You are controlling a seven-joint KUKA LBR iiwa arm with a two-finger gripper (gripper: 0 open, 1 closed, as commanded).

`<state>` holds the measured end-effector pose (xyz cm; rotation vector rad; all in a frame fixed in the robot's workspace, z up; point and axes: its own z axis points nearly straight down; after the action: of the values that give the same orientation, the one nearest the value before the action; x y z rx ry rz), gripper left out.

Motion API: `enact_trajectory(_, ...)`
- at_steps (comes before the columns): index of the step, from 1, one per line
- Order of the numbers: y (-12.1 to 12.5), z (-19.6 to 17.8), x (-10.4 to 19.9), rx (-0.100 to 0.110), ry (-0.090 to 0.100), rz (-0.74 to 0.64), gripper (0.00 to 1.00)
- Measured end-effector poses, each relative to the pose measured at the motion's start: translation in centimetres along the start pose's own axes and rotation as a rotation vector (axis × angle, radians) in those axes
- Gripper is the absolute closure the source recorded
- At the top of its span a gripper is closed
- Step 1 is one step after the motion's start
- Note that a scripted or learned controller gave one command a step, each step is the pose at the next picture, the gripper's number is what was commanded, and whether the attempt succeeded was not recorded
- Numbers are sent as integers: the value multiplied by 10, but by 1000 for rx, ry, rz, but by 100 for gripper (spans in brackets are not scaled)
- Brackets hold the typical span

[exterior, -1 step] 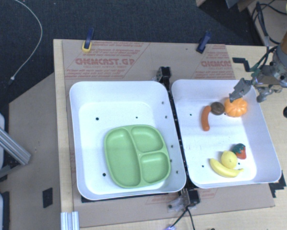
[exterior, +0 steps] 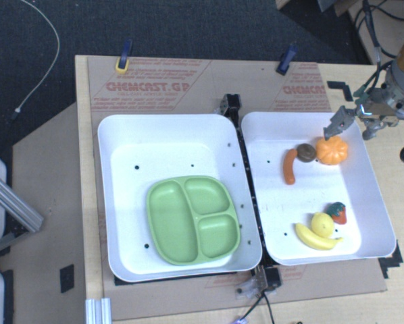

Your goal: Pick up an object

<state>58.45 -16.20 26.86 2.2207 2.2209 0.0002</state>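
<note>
Overhead, "CHEMCAST GP" reads on the brown desk [exterior: 188, 86] sheet; the gripper [exterior: 354, 123], fingers spread and grasping nothing, hovers beside a ribbed orange pumpkin [exterior: 332, 151] in the right bin [exterior: 371, 181].

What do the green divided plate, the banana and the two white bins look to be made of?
Green divided plate: probably moulded plastic, matte, one even colour with soft rounded dividers. Banana: likely a plastic toy, uniformly yellow with a slight sheen. Left bin and right bin: seemingly thin formed plastic, smooth white with rounded corners. None can be confirmed by look alone.
</note>
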Motion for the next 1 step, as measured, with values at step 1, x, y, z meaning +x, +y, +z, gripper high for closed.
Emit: enact_trajectory(1, -5, 60, 7, 7, 3, 0, 0)
